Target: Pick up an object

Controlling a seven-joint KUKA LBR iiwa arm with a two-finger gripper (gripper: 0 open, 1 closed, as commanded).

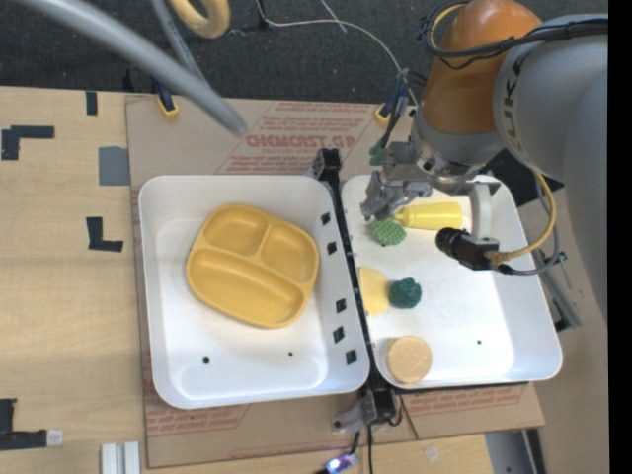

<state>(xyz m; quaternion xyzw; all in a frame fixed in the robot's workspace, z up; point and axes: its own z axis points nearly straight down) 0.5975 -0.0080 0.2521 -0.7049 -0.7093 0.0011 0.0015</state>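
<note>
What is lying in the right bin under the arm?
In the right bin lie a light green piece, a yellow block, a dark green lump, a pale yellow piece and a tan disc. The hand covers whatever lies beneath it.

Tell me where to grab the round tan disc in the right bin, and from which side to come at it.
Grip the tan disc across its round edge, coming straight down from above. It appears to lie flat near the front of the right bin, apart from the dark green piece, so the fingers should have room on either side. Its flat top offers nothing to pinch. The gripper is at the bin's far end.
</note>
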